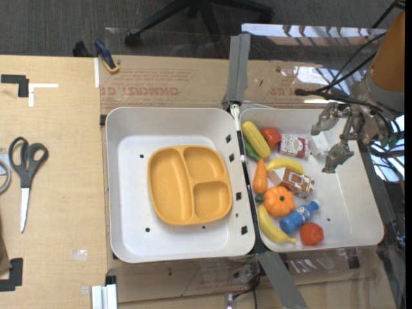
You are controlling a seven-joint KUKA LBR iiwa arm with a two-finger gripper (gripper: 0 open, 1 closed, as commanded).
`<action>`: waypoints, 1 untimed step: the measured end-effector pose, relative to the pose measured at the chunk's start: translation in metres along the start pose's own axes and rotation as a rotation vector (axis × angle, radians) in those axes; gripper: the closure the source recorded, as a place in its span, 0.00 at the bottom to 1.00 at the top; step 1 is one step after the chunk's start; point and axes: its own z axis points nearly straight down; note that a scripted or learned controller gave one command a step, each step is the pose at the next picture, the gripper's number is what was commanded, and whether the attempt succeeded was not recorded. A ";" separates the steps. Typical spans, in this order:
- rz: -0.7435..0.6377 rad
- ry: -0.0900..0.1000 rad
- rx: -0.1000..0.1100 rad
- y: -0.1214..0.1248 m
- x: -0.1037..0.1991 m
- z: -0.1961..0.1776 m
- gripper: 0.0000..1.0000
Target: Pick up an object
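Observation:
The right bin [360, 230] holds a pile of toy food along its left side: a corn cob [255, 139], a red-and-white carton [295, 145], a carrot [259, 176], an orange pumpkin [279, 201], a blue bottle [297, 216], a banana [273, 227] and a red tomato [311, 234]. My gripper [329, 140] hangs over the upper right part of this bin, to the right of the carton. Its fingers are open with nothing between them.
The left bin [122, 192] carries a yellow divided plate [190, 184]. Scissors [26, 166] lie on the wooden bench at far left. Cables and the arm's body crowd the right edge above the right bin.

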 end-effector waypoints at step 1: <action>-0.101 -0.023 0.005 0.005 0.028 0.152 0.00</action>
